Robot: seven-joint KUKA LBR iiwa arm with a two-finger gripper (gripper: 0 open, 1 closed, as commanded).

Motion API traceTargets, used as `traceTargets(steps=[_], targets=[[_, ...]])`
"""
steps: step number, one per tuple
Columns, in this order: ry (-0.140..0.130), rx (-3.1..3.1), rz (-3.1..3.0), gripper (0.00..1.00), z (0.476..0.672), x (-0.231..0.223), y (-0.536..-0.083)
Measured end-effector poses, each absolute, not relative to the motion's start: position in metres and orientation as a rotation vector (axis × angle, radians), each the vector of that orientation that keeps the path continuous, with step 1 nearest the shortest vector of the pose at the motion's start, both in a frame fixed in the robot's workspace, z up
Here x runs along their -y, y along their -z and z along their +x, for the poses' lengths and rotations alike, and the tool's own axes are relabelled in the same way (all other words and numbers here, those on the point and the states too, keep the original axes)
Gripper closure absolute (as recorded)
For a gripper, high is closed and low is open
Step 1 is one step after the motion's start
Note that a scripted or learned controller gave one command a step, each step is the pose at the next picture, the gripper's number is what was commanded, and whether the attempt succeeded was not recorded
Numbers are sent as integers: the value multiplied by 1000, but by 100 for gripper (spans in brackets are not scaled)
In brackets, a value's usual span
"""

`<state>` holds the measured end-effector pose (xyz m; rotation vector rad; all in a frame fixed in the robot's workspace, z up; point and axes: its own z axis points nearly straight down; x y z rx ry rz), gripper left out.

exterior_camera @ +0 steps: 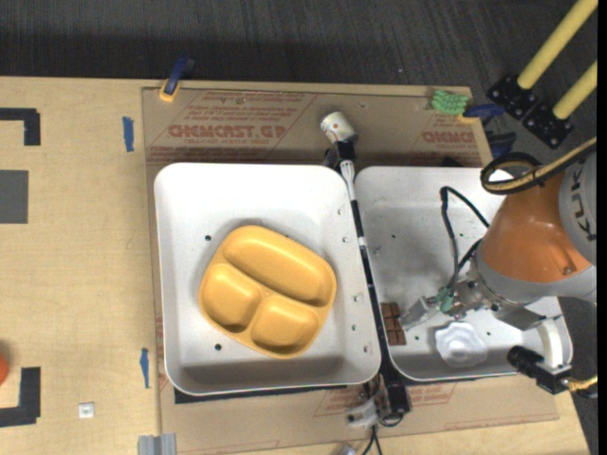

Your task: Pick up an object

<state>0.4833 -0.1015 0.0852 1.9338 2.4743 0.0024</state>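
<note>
Two shallow white bins sit side by side on a brown board (237, 112) printed with red lettering.

Left bin (180, 254): holds one item, a yellow divided dish (268, 289) with three rounded sections. It lies roughly in the middle of the bin floor, slightly toward the near wall, touching none of the walls.

Right bin (398, 207): holds a white lumpy object (458, 341) near the front wall, and a small brown block (391, 322) against the left wall, beside the divider between the bins. The two are apart from each other. The far half of this bin's floor is bare apart from a black cable (465, 211) hanging across it.

Tool: the arm (531, 240), grey with its orange band, reaches into the right bin from the right side. The gripper (444, 303) is low over the bin floor, just beyond the white lumpy object and to the right of the brown block. Whether it is spread or pressed together cannot be told from this angle, and no item can be confirmed in its grasp.

Surroundings: a blue-and-yellow clamp (174, 80) is at the board's far left corner and a green clamp (449, 101) at its far right corner.
</note>
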Motion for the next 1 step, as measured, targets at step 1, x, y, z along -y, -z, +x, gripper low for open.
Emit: traceTargets(steps=[1], targets=[[-2,-2475,1934,0,483,102,-85]])
